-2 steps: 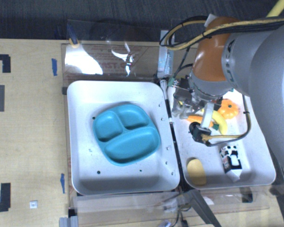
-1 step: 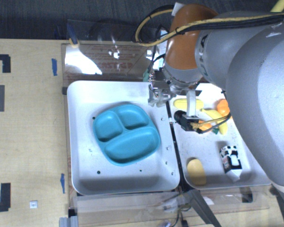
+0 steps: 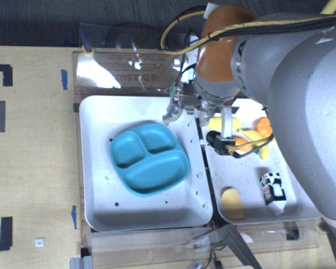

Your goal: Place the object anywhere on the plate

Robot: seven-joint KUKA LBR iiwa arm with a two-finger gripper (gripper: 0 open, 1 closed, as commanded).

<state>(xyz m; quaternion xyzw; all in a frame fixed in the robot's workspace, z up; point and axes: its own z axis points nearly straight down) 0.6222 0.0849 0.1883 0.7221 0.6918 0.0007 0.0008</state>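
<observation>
camera: single, fixed overhead | facing: down at a slant onto the blue plate (image 3: 150, 158) | range: close, both bins framed | arm (image 3: 280, 77) enters right of plate

The blue divided plate (image 3: 150, 158) is looking like smooth, slightly glossy plastic. The left white bin (image 3: 95, 167) is showing a smooth, satiny plastic finish. The bench top (image 3: 33, 167) is appearing as pale matt wood. The arm's grey casing (image 3: 302, 94) is gleaming softly, its orange band (image 3: 218, 60) shining glossier.
</observation>
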